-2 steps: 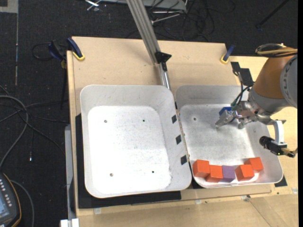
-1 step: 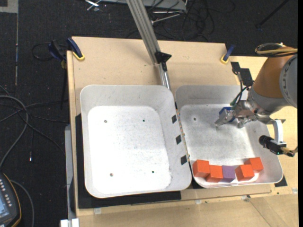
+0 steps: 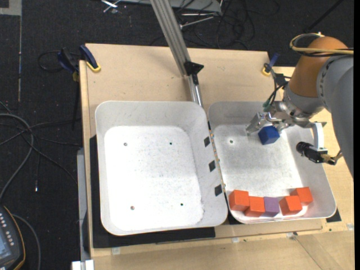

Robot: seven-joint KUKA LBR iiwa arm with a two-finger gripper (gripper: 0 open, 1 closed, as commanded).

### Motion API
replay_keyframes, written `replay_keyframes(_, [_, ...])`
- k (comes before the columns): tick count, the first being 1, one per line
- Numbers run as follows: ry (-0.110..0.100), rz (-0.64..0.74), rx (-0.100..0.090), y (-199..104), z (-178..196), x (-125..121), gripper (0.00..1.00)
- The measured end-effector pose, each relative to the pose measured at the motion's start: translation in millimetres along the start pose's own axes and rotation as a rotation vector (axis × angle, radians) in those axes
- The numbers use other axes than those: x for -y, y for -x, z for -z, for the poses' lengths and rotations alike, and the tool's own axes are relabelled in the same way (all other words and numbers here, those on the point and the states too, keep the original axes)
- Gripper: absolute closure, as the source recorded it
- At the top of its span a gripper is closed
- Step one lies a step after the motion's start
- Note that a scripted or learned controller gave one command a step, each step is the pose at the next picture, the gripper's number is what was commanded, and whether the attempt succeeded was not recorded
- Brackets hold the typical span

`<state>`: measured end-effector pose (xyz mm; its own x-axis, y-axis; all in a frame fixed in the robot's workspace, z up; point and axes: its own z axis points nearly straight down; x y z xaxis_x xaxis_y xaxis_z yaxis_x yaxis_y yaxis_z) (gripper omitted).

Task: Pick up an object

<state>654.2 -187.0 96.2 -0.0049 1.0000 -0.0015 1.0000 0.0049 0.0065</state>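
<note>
1. While the left bin (image 3: 107,122) lies bare, the work is in the right bin (image 3: 247,114).
2. A blue cube (image 3: 269,134) is pinched between the closed gripper (image 3: 268,126) fingers, above the bin floor.
3. It should be lifted slowly and straight, so the cube is not dropped.

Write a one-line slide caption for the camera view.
Gripper holds a blue block above the right bin, with orange and purple blocks along its near edge.
</note>
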Motion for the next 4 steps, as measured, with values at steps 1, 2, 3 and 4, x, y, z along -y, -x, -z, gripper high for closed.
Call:
replay_keyframes(1, [-0.003, 0.000, 0.001, 1.2, 10.1, 1.8, 1.00])
replay_keyframes(2, [-0.001, 0.002, 0.000, -66.6, 3.4, 12.7, 1.00])
replay_keyframes(3, [0.001, 0.003, -0.003, -134.5, 104.5, 33.9, 1.00])
replay_keyframes(4, [-0.004, 0.006, -0.004, -232.7, 99.1, 3.8, 1.00])
